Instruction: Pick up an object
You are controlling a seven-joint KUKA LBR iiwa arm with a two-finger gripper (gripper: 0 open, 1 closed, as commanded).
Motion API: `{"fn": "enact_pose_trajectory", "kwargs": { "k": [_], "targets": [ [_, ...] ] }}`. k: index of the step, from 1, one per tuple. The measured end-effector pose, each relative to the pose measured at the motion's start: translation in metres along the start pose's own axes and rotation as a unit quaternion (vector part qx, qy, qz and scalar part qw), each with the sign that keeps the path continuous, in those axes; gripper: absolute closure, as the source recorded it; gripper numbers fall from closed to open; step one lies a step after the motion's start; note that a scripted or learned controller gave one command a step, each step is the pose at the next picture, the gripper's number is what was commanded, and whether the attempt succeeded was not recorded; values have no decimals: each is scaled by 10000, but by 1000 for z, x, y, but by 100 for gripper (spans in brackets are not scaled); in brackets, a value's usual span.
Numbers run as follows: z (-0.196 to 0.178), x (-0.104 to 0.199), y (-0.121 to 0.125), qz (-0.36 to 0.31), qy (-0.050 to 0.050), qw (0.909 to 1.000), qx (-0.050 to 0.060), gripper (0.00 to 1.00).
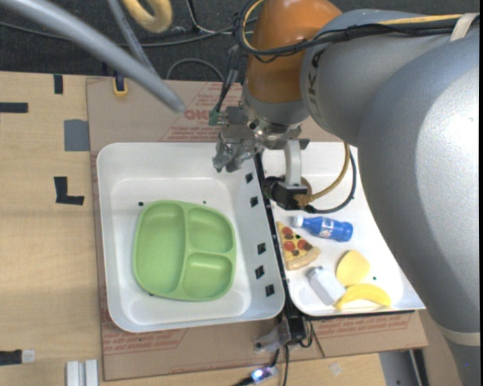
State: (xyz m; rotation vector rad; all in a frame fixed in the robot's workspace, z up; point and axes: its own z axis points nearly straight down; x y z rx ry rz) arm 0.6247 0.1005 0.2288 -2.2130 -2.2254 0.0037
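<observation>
Two-finger gripper (262,167) over the wall dividing the shallow white bins (262,240), jaw state unclear | left of wall: green compartmented plastic plate (183,250) | right: blue bottle (327,228), pizza slice (296,247), yellow banana (364,297).

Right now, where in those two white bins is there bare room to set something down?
Left bin: bare floor above the green divided plate. Right bin: crowded near the front with blue bottle, pizza slice, banana; the gripper hangs over its back.
</observation>
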Motion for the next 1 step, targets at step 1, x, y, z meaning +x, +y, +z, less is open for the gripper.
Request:
{"fn": "enact_pose_trajectory", "kwargs": {
  "k": [1],
  "targets": [
    [-1,-3,1,15,-6,10000,-7,0]
  ]
}}
